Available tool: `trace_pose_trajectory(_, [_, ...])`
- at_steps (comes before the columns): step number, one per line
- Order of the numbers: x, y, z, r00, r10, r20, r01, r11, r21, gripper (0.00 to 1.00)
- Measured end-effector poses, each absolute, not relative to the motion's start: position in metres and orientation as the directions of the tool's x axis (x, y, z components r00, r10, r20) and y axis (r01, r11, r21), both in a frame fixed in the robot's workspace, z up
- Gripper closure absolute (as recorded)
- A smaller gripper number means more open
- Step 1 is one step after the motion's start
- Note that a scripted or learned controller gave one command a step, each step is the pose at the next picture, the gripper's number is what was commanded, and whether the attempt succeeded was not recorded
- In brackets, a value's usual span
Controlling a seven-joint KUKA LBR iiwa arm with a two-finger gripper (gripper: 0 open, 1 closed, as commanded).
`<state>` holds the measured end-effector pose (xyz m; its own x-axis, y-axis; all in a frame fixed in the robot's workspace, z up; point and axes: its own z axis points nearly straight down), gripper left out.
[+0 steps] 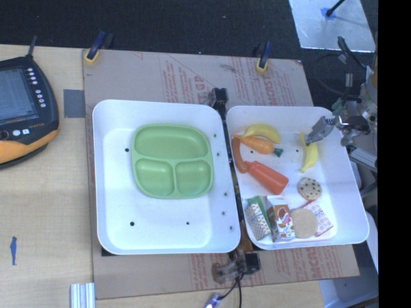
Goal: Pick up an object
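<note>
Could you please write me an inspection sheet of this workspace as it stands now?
Surface: bench with cardboard sheet under two white bins.
Job's things: right bin holds bananas, carrot, orange bottle, cookie, packets.
Clutter: green divided plate in left bin.
Grippers: gripper above right bin's far right corner, nothing seen held.
Cables: wires at near edge.
Surroundings: teach pendant, two clamps, dark floor.

Claw (319, 132) low at right edge
</note>
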<state>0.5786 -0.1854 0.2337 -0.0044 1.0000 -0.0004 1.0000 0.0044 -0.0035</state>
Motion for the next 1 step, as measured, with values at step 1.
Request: trace_pose_trajectory(1, [0.6029, -0.1012, 0.1345, -0.006, 1.000, 0.000, 1.000, 0.006, -0.006, 0.00])
